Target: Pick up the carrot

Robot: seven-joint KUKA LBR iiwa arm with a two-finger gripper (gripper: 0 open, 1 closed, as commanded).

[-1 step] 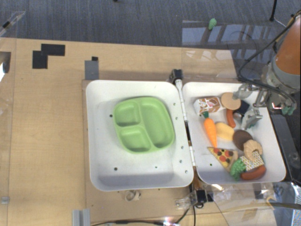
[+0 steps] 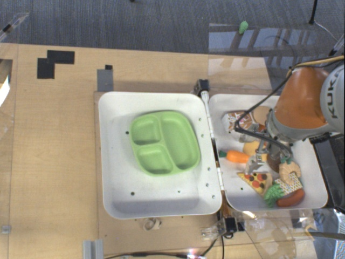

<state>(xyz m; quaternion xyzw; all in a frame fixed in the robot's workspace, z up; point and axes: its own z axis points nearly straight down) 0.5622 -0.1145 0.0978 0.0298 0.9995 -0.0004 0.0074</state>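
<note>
The orange carrot (image 2: 236, 156) with a green tip lies on its side in the right bin (image 2: 312, 161), close to the bin's left wall. My gripper (image 2: 272, 158) hangs over the middle of that bin, just to the right of the carrot and apart from it. Its fingers (image 2: 261, 158) point down and stand open, with nothing held between them. The orange band of the arm (image 2: 302, 99) covers part of the bin behind it.
The right bin also holds a pizza slice (image 2: 257, 181), a green leafy toy (image 2: 276, 192), a red sausage (image 2: 291, 199), a cookie-like piece (image 2: 290, 171) and a packet (image 2: 240, 120). A green divided plate (image 2: 163, 142) sits in the left bin (image 2: 118, 193).
</note>
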